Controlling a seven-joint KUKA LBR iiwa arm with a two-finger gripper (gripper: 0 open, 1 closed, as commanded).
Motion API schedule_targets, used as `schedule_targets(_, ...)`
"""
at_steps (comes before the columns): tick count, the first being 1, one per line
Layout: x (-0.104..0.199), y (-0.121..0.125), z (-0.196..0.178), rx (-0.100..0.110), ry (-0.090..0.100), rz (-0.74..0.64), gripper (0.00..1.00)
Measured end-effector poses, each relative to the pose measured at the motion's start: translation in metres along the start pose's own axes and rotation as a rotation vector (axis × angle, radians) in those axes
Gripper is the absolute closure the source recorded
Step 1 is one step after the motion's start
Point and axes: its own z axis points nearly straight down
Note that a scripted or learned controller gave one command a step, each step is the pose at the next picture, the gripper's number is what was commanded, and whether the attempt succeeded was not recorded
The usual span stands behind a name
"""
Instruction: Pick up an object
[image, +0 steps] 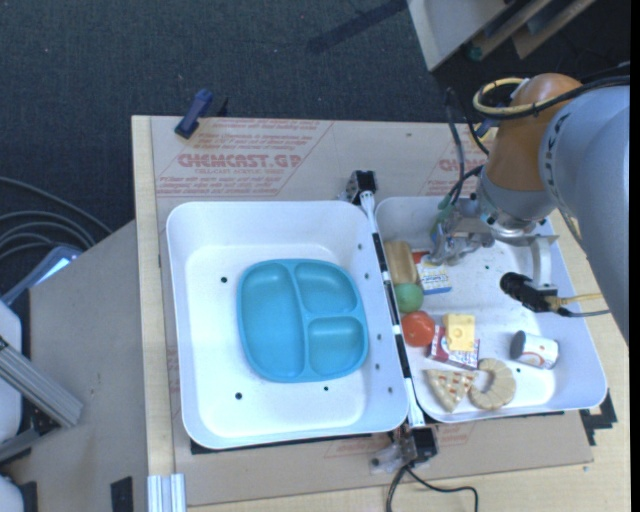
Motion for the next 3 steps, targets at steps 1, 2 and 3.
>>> schedule_targets(1,0.0,0.001,-0.001,-0.005,0.0,0.0,0.0)
schedule_targets(2,0.016,0.024,0.01,-0.029,-0.002,-0.008,0.0)
schedule_targets(3,0.017,0.023,0.001,-0.027,-0.002,-0.008,1.0)
